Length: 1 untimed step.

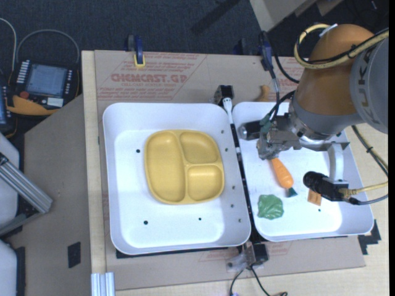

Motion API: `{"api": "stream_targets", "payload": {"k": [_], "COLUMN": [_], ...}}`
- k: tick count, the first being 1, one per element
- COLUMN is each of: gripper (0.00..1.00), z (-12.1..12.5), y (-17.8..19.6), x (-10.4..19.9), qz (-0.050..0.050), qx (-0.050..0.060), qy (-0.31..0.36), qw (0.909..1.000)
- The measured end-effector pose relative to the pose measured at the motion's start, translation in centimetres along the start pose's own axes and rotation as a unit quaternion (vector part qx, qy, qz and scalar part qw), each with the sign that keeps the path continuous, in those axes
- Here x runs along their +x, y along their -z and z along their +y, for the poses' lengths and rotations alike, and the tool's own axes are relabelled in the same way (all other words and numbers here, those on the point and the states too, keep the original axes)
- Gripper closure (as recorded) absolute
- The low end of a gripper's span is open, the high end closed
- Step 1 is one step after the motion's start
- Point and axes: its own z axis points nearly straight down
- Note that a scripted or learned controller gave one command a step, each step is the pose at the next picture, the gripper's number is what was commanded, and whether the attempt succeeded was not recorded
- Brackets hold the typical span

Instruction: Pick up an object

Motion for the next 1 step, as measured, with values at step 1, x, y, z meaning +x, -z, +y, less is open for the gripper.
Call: {"api": "stream_targets", "payload": {"k": [1], "gripper": [1.00], "z": [-0.18], "y": [-0.50], "x": [5.18], "qz": [0.000], "qx": [0.000], "qy": [0.000], "qw": [1.0000]}}
